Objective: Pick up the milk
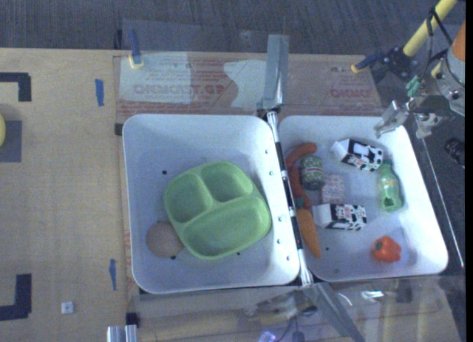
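Two cow-patterned cartons lay on their sides in the right bin [427, 207], and either could have been the milk. The upper milk carton [358, 154] lay just up and left of the green bottle [389, 189]. Its long axis ran from the upper left down to the lower right, with the plain white end pointing away from the bottle. The lower milk carton [340, 216] lay down and left of the bottle. Its long axis was almost level across the view, and its white end also pointed away from the bottle.

The gripper [399, 117] hung up and slightly right of the bottle, over the bin's far rim, apart from both cartons and with nothing seen in it. Whether it was open or closed could not be told, since it was small, pale and blurred against the bin edge. The arm [454, 71] came in from beyond it, further from the bottle, and was cut off by the frame edge.

Left of the bottle, between the cartons, stood a small dark can [311, 171] and a pinkish thing [334, 187] too blurred to name. A red-orange vegetable [386, 248] lay below the bottle.
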Motion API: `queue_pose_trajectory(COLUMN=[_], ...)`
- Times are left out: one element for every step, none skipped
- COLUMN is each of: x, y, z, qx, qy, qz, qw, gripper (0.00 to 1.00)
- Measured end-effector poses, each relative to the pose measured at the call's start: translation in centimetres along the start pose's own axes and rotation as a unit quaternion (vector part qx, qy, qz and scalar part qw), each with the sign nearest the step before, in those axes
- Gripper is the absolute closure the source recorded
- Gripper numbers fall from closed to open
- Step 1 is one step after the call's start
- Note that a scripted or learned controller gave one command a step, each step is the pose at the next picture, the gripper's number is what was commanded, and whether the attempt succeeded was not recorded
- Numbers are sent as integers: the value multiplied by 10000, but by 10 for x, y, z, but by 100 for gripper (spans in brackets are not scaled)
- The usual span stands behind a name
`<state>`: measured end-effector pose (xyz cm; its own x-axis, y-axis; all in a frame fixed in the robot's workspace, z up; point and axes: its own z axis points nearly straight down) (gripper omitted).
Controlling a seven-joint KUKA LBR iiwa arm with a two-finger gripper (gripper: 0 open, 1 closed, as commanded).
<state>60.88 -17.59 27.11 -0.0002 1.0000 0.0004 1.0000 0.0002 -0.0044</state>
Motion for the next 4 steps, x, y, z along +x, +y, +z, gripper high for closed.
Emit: queue_pose_trajectory(x=[9,45,41,40], y=[21,14,11,10], z=[90,67,158,152], qx=[-1,-4,-70,-52], qy=[1,1,-28,-20], qz=[-85,-1641,-1696,-1683], qw=[10000,9864,9855,9857], gripper=[0,0,0,100])
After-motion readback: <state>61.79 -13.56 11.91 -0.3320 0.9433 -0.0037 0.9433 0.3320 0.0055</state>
